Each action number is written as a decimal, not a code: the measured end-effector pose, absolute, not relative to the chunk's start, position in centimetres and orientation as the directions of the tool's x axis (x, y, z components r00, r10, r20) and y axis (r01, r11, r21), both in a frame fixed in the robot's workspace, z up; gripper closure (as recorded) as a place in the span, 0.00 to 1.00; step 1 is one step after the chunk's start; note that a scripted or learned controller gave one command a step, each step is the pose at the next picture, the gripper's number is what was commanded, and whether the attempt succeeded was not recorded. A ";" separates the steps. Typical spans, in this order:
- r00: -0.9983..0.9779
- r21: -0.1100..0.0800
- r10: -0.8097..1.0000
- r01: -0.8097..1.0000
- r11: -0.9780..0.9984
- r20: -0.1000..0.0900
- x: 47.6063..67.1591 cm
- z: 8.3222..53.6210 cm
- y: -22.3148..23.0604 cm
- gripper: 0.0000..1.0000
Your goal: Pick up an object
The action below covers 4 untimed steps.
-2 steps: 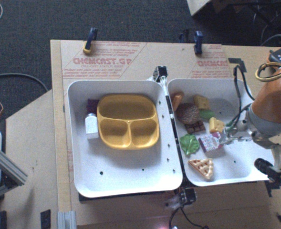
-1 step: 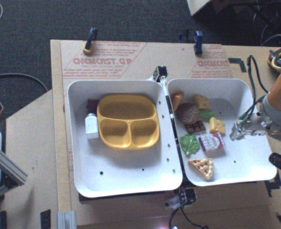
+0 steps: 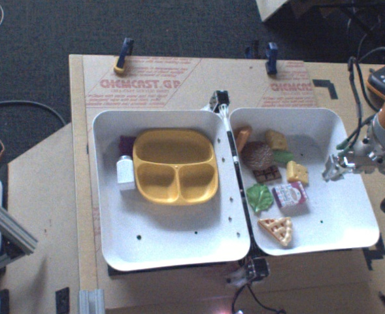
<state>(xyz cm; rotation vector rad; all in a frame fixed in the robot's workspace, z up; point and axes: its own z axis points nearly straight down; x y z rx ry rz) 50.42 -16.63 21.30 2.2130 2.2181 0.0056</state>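
The gripper [image 3: 334,169] hangs over the right bin [image 3: 349,224], close to that bin's right wall, and I cannot tell how it is set. Nothing sits under it but bare white floor. The toy food lies toward the bin's left side: a waffle wedge [image 3: 276,230] near the worktop's front edge, a green leaf [image 3: 259,198], a small carton [image 3: 290,195], a yellow cheese block [image 3: 297,173], and a brown chocolate piece [image 3: 267,173]. In the left bin [image 3: 114,241], a yellow divided plate [image 3: 176,166] sits beside a small white bottle [image 3: 125,173].
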 end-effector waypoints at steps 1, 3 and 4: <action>-0.001 0.005 1.000 1.000 0.001 -0.002 50.5 22.6 -16.6 1.00; -0.007 0.005 1.000 1.000 0.007 0.001 57.2 23.5 -6.1 1.00; -0.005 0.005 1.000 1.000 0.005 0.000 60.0 22.7 -2.8 1.00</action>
